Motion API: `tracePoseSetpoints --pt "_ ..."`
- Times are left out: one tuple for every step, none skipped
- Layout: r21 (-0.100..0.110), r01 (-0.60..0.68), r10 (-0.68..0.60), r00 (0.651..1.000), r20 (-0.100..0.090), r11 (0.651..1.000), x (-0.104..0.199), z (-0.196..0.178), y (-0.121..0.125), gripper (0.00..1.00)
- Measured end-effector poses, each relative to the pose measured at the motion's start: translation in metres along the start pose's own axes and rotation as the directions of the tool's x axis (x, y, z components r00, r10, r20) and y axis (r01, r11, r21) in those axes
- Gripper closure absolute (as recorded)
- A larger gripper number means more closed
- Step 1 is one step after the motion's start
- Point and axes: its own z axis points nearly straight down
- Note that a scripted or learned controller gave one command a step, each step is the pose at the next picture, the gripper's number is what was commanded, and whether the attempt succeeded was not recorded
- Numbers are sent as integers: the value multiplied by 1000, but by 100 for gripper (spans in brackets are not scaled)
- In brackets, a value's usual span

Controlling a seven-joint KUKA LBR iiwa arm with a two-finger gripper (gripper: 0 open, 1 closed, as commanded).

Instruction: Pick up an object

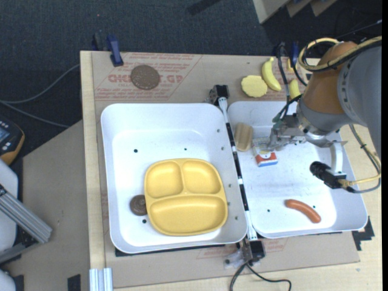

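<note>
A: Materials?
B: Worktop (91, 162) is tan board with red print. Two glossy white bins, rounded corners. Left bin (121, 132) holds a yellow three-compartment tray (185, 196), smooth plastic, and a brown disc (138, 205) touching the tray's left edge.
A: Right bin?
B: Right bin (339, 217) has a tan block (244, 137) against its left wall, a small red-white-blue carton (266, 159) near it, and a glossy orange sausage (302, 210) near the front rim.
A: Gripper?
B: Gripper (280, 139) is low over the right bin, just above the carton, touching or not I can't tell. Fingers: can't tell if apart or together, and nothing seen between them.
A: Room?
B: Centre of the right bin is bare. The left bin's back half is open. Outside the bins: a banana (271, 75) and a yellow lump (254, 86) behind the right bin, and a brown disc (145, 76) at the back left.
</note>
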Motion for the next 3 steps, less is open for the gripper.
tracePoseSetpoints --pt "11 -1 1 1000 -1 1000 5 -11 -3 100" --pt "12 -2 2 1000 -2 1000 5 -10 -3 0" --pt "19 -3 3 1000 -5 1000 14 22 -16 0"
